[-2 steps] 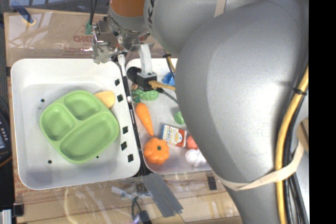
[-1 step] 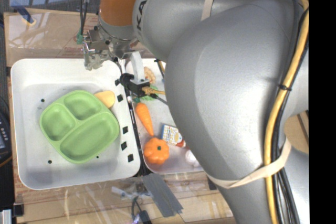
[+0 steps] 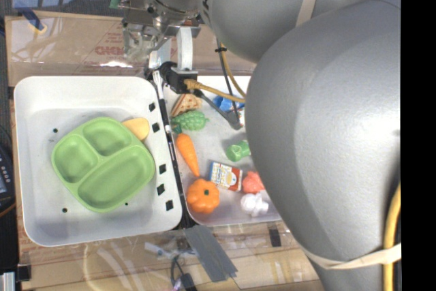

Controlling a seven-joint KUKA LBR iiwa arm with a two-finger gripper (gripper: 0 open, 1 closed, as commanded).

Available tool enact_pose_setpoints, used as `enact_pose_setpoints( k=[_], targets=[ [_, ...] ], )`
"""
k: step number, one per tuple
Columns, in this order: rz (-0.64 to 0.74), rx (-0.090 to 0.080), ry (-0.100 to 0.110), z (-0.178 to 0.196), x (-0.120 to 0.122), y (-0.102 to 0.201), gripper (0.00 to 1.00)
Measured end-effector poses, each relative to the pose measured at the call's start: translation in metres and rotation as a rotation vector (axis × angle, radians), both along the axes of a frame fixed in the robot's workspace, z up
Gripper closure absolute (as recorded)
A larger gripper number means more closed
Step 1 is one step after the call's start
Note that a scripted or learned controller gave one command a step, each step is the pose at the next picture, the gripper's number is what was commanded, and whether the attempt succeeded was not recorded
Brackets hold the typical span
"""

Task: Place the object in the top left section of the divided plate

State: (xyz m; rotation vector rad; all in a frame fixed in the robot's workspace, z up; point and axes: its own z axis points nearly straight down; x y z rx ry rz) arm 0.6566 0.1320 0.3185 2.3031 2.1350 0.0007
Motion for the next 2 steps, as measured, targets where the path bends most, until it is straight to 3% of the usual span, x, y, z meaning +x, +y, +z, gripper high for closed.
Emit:
enact_pose_setpoints(
  k=[1,2],
  targets=[
    [-0.371,-0.001,0.008,-0.0104,-0.0007,-0.0194,1.0],
    [-0.369,-0.001,0.008,-0.0105,-0.0009,-0.0186,0.0]
  ],
)
